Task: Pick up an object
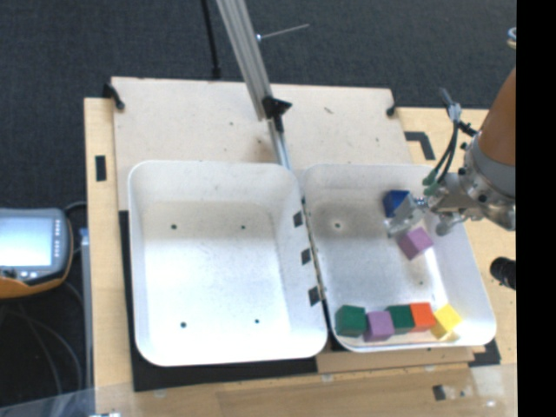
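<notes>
A pale wooden bench top (100, 233) stands on a dark grey carpeted floor (104, 24). A lighter beige board (191, 120) lies across it. A slanted silver aluminium rail (243, 46) rises from the board's middle. At the left edge sits a small grey screen device on an orange base (30, 250), dark cables (39, 354) below it

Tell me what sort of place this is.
Probably a robotics lab's grasping test bench: two shallow white bins sit side by side on a board, small coloured blocks lie in the right one, and a robot arm's gripper reaches in over a purple block.
</notes>
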